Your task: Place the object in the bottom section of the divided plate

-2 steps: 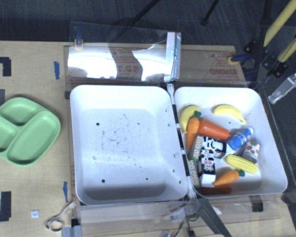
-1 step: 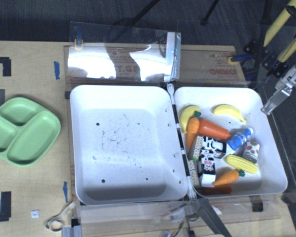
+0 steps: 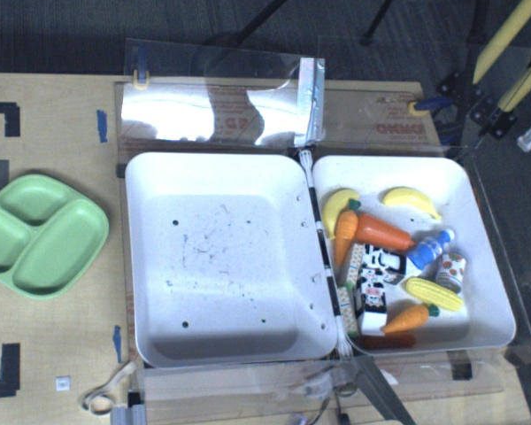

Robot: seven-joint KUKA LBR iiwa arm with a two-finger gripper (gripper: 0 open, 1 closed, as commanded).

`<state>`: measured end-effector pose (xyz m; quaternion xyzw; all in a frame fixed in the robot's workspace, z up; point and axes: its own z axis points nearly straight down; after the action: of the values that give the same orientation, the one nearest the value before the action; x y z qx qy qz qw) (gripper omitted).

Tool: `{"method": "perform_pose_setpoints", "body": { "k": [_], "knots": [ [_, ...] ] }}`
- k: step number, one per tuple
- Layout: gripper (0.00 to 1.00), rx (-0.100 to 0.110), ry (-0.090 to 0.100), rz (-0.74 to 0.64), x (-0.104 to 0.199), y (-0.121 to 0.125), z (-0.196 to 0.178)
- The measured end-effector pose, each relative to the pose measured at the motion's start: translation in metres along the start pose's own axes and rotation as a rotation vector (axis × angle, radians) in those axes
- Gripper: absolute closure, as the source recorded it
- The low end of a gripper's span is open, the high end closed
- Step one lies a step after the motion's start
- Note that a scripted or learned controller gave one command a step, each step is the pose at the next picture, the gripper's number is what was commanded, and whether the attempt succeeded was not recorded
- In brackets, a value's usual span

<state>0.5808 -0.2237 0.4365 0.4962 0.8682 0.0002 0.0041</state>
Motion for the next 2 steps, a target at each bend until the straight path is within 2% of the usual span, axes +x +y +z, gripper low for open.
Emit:
{"method": "perform_pose_setpoints", "body": {
  "k": [1, 2],
  "knots": [
    [0.00, 0.004, 0.004, 0.226, 0.0125, -0.0191, 0.1415],
    [0.00, 0.004, 0.004, 0.226, 0.0126, -0.0190, 0.1415]
  ]
}}
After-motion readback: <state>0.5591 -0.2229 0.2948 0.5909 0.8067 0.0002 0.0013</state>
